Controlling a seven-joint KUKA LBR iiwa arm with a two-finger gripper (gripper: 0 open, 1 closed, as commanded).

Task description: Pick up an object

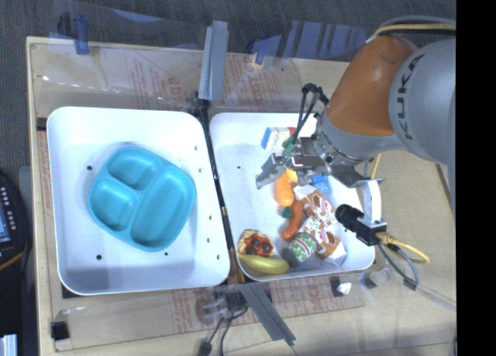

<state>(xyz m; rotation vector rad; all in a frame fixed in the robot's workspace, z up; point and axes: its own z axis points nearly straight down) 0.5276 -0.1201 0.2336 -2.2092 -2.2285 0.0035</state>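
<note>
Orange carrot lies just below the gripper, long axis near-to-far; whether its fingers are apart, I cannot tell.

Divided tray in left bin; toy food pile in right bin.

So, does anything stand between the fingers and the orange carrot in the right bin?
Nothing visible does. The gripper hangs right above the carrot, and the other toys lie beside it.
</note>
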